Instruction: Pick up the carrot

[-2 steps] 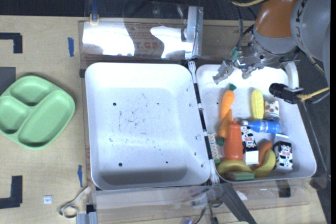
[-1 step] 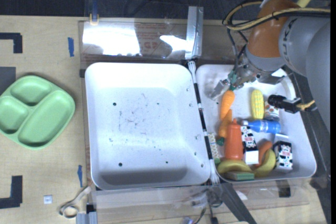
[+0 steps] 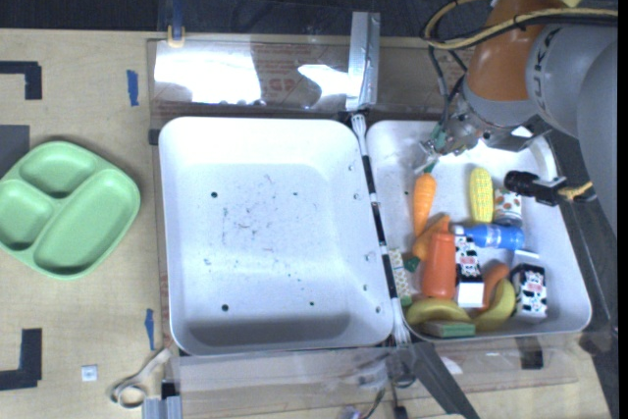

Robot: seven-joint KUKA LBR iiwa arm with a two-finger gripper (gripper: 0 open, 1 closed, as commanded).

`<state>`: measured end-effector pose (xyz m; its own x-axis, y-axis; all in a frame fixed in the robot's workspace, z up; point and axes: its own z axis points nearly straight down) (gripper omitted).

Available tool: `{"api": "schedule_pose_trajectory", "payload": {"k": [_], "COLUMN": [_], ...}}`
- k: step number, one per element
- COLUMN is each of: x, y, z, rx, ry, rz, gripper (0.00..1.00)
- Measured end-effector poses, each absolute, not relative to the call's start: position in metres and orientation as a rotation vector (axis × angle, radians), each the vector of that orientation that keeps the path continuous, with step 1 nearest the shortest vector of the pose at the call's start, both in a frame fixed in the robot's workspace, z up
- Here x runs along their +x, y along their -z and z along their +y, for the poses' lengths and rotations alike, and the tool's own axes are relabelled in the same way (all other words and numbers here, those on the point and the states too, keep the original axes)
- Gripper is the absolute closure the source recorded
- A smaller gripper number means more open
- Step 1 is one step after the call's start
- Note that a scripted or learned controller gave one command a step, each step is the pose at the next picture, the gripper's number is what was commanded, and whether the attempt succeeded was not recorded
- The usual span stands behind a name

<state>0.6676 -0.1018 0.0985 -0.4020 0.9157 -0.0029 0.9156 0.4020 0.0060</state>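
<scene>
An orange carrot [image 3: 423,202] with a green top lies lengthwise in the right bin [image 3: 392,147], near its left wall, stem end pointing to the back. My gripper [image 3: 444,144] hangs at the back of that bin, just above and right of the carrot's stem end. Nothing shows between its fingertips, and the arm's orange band [image 3: 510,54] rises behind it.
Crowded below the carrot in the right bin are a corn cob [image 3: 480,193], a blue bottle [image 3: 494,236], an orange bottle [image 3: 440,262], a banana [image 3: 461,311] and small cartons. The left bin [image 3: 265,231] adjoins it. A green divided plate [image 3: 65,207] sits far left.
</scene>
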Motion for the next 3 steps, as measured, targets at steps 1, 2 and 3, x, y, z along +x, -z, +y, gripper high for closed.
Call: {"api": "schedule_pose_trajectory", "payload": {"k": [1,2,3], "x": [0.667,0.668,0.642], "y": [-0.098,-0.186,-0.086], "z": [-0.101,-0.087,-0.100], "rx": [1.716,1.781,1.620], "ry": [-0.003,-0.003,-0.004], "rz": [2.631,2.584,2.687], "gripper": [0.00,0.00,0.00]}}
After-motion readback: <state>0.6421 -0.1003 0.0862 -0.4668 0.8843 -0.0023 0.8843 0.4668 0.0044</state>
